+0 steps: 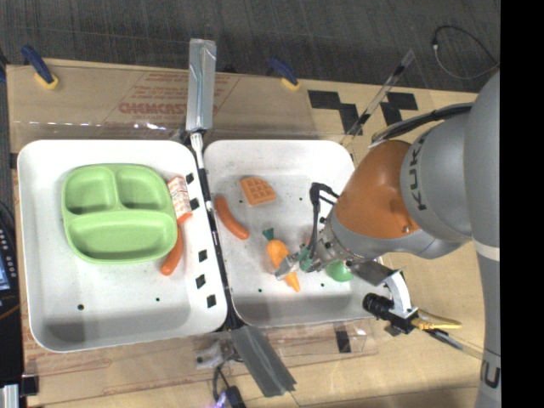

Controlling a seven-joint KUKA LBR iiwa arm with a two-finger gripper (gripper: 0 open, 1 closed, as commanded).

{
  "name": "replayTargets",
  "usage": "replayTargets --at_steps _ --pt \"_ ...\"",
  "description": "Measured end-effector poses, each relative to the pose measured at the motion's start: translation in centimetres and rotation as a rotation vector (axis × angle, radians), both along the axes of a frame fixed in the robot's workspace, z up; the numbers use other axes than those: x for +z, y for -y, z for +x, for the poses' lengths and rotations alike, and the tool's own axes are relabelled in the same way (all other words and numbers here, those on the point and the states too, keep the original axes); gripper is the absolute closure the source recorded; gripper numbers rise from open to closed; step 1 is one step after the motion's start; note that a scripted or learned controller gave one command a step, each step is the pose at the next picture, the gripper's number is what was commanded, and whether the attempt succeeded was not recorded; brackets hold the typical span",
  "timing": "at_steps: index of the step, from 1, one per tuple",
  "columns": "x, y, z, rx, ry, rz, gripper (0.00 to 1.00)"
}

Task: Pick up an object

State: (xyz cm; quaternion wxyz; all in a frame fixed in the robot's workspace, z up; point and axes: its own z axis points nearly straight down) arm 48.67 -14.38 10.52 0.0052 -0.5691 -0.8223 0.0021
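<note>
The hand [304, 260] is lowered beside the carrot [279, 253] near the right bin's [255, 164] front edge; its grip cannot be told, and the carrot may be nudged aside.

- Two shallow white bins: the left bin [34, 253] in the left half of the frame, the right bin [255, 308] at centre
- One green divided tray [119, 213], in the left bin
- Two orange sausages: one [172, 257] at the tray's lower right edge, one [231, 218] in the right bin's left part
- One waffle [257, 191], upper middle of the right bin
- One small white packet [178, 195] at the tray's upper right edge
- One carrot [277, 251], with one smaller orange piece [292, 281] just below it
- One green object [340, 271], partly hidden under the arm, lower right of the right bin
- Two blue clamps, one [39, 66] upper left, one [284, 71] top centre
</note>
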Motion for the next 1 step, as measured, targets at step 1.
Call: replayTargets --at_steps 1 --pt "12.45 -3.1 5.72 -0.16 0.008 -0.003 1.0"
